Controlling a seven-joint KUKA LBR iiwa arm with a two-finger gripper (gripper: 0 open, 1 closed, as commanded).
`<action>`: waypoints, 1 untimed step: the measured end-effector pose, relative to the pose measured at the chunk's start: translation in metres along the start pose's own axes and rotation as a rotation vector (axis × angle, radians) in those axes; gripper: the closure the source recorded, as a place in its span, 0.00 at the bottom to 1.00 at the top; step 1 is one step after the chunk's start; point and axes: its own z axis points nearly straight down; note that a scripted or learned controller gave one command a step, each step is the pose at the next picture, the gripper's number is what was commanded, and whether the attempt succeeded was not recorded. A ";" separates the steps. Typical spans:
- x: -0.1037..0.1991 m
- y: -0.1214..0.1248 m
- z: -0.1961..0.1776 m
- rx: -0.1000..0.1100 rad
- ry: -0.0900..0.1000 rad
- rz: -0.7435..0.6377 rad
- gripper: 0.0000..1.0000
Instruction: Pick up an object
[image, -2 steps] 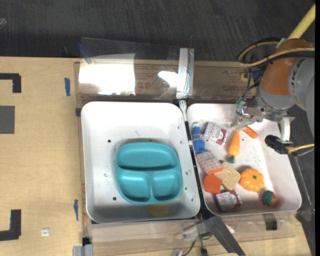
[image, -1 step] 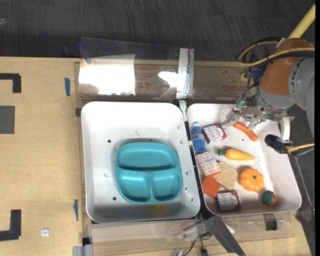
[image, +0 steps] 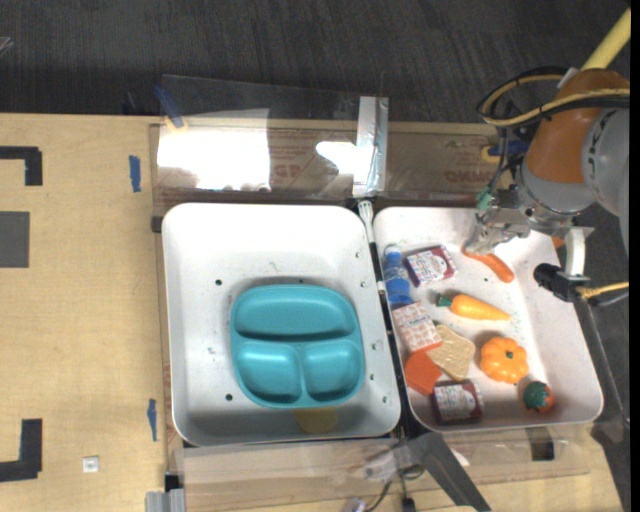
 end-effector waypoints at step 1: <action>0.000 0.000 0.001 0.001 0.000 0.000 0.00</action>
